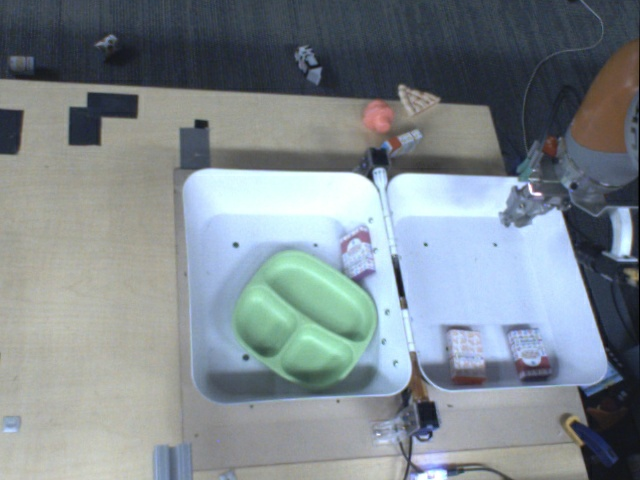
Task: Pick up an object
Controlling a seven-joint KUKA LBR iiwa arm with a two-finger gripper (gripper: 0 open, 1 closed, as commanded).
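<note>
While the gripper (516, 211) hung over the right bin (495, 268) at its far right corner, finger state unreadable, the nearest pickable items, two small red-and-white packets (467, 354) (529, 352), lay well toward the near wall.

The grey arm (605, 118) is cut off by the right edge, so only its orange band and wrist are seen. The gripper (520, 208), at the right bin's (480, 268) far right rim, is too small for its fingers to be read. Labels on two small packets (498, 353) near that bin's front wall are blurred beyond reading.
</note>
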